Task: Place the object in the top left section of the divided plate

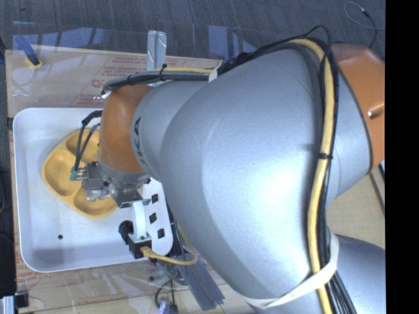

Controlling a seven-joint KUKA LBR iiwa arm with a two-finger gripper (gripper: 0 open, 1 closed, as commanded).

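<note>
One yellow divided plate [62, 169] lies under the pincer [98, 188], grip state indeterminable; release only once centred over the top-left section.

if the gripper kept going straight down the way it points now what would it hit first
Most likely the yellow divided plate lying in the white bin: the gripper sits over the plate's right side, pointing down. Its height above the plate is unclear.

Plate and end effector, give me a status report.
End effector low over the plate, fingers hidden. Yellow plate in left bin. Task object not made out. Arm blocks most of the view.
</note>
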